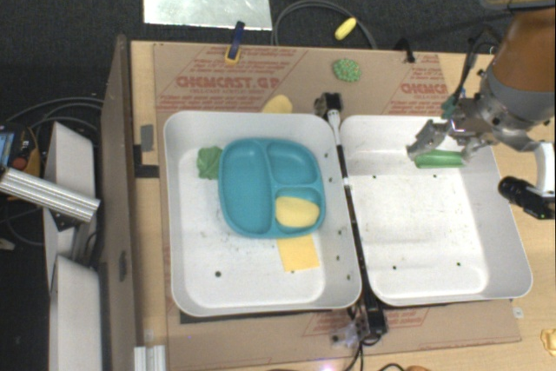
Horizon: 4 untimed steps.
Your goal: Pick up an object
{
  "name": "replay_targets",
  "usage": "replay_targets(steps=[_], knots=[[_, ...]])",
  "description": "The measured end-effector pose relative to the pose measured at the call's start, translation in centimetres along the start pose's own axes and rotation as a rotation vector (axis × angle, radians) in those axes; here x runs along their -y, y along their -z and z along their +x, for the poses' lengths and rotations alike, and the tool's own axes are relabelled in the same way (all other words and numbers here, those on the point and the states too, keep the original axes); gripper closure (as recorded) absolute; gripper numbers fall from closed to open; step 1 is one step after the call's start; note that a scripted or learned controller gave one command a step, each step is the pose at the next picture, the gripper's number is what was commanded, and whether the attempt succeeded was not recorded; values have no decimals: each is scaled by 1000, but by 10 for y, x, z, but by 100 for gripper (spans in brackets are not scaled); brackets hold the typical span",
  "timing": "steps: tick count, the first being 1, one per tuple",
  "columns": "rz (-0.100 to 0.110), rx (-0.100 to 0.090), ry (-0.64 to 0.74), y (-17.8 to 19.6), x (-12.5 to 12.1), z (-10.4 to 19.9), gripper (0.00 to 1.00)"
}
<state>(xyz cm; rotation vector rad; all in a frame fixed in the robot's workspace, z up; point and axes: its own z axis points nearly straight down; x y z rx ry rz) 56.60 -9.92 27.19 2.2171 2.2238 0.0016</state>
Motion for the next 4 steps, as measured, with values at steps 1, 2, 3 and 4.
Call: replay_targets(steps=[1, 2, 3, 4], knots=[[-3, 3, 1, -86, -71, -27, 0], [6, 0, 1, -194, -101, -41, 0], [-4, 1, 4, -176, -104, -41, 100], [-9, -3, 9, -62, -57, 41, 100]])
